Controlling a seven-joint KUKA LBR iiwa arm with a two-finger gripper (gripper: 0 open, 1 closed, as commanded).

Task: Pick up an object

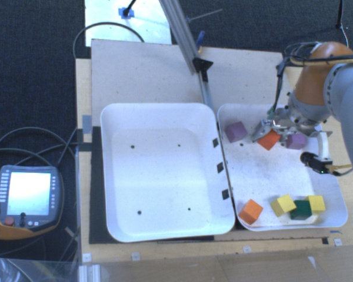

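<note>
**The Arm Is Down by the Orange Block**

The robot arm (332, 90) reaches in from the right side. It is grey with an orange band near the wrist. Its gripper (272, 129) is low over the right bin (335, 216), near the back of it.

An orange block (269, 140) sits right at the tip of the gripper. It looks tilted, with one corner up. The metal parts of the gripper touch it or almost touch it at the top. I cannot tell if the block is truly between the fingers, and I cannot tell how wide the gripper is open. The parts are too small and crowded to see.

Two purple blocks are close by. One purple block (236, 131) lies just to the left of the gripper. The other purple block (296, 140) lies just to the right, partly under the wrist. So the orange block is in the middle, and it is the nearest one to the gripper. I think that is the one the arm is going for.

More blocks sit well apart at the front of the bin: another orange cube (250, 211), a yellow block (283, 204), a green block (301, 209) and a second yellow block (316, 203). The left bin (115, 157) is beside it.

The block is right below the tip, so the next move should be a squeeze and a lift straight up. The tilt could make it slip.
</note>
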